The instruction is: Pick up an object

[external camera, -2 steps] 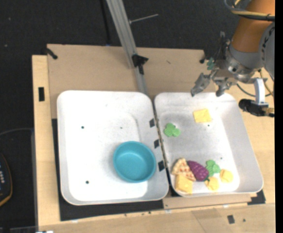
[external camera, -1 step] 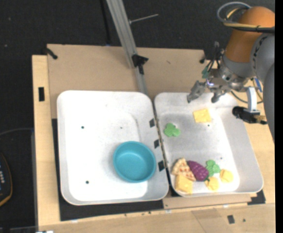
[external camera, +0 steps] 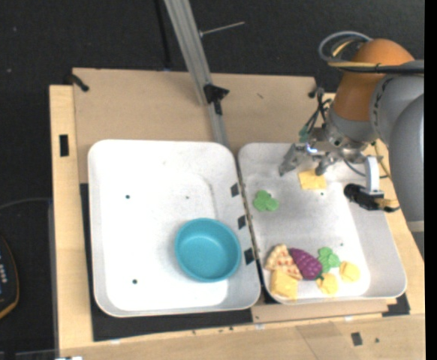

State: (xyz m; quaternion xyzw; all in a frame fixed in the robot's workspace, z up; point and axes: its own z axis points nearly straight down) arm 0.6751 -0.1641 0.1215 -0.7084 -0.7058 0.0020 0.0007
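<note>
My gripper [external camera: 303, 169] hangs over the back of the right bin [external camera: 369, 235], fingers spread open and nothing between them. A flat yellow block [external camera: 313, 180] lies on the bin floor just under and in front of the right finger. A small green toy [external camera: 264, 201] lies to the left of it near the bin's left wall. At the front of this bin sits a cluster of toy food: a yellow waffle-like piece [external camera: 278, 258], purple grapes [external camera: 305, 261], a green piece [external camera: 328, 256] and several yellow pieces [external camera: 284, 283].
The left bin [external camera: 128, 171] holds a blue bowl [external camera: 207, 249] near its front right corner. A slanted metal pole [external camera: 196, 58] rises behind the bins. The bins' shared wall runs between the bowl and the green toy.
</note>
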